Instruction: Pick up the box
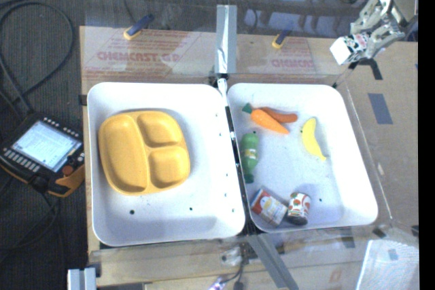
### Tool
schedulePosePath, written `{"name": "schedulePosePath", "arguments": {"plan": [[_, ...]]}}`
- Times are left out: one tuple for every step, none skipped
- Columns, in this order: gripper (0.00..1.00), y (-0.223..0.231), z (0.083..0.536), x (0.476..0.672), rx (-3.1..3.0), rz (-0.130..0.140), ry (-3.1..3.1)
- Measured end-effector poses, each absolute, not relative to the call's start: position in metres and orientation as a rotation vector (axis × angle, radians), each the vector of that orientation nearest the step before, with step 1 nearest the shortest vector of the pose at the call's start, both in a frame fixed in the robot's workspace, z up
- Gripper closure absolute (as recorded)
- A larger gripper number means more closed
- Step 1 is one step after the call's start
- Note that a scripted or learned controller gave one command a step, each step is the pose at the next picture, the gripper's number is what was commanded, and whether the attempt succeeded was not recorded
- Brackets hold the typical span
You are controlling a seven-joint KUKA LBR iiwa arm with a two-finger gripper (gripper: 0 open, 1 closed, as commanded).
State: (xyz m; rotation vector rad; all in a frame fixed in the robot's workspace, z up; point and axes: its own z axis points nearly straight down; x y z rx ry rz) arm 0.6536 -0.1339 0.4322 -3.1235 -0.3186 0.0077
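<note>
The gripper [361,39] hangs past the far right corner of the right bin [353,146], outside it and over the bench's edge. It is pale, small and blurred against clutter, so whether it is spread or closed cannot be told. The arm behind it is cut off by the top right corner of the view.

Red lettering on the protective paper of the clear sheet [170,54] behind the bins reads "CHEMCAST" on the left. The same print repeats on the right, fainter and partly lost in glare. The teach pendant [42,148] on the floor to the left has a lit screen, but its contents are too small to read.

The box [268,207] lies near the front wall of the right bin, left of centre. It is a small carton, red and white, lying on its side and turned at an angle to the bin walls. Its printing is a smear of colour and no word can be read. Its right end touches a small can [299,207] with a red and green label, also illegible.

Further back in the same bin are a green bottle [250,153] just beside the left wall, two toy carrots [272,119] overlapping each other, and a banana [312,138]. These are well apart from the box. The left bin [204,214] holds a yellow divided plate [144,149] with three compartments.
</note>
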Motion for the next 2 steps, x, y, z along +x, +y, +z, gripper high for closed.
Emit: {"name": "schedulePosePath", "arguments": {"plan": [[1.0,-0.085,0.432,0.661,-3.124,0.007,-0.318],[1.0,-0.053,0.432,0.645,-3.123,0.008,-0.326]]}}
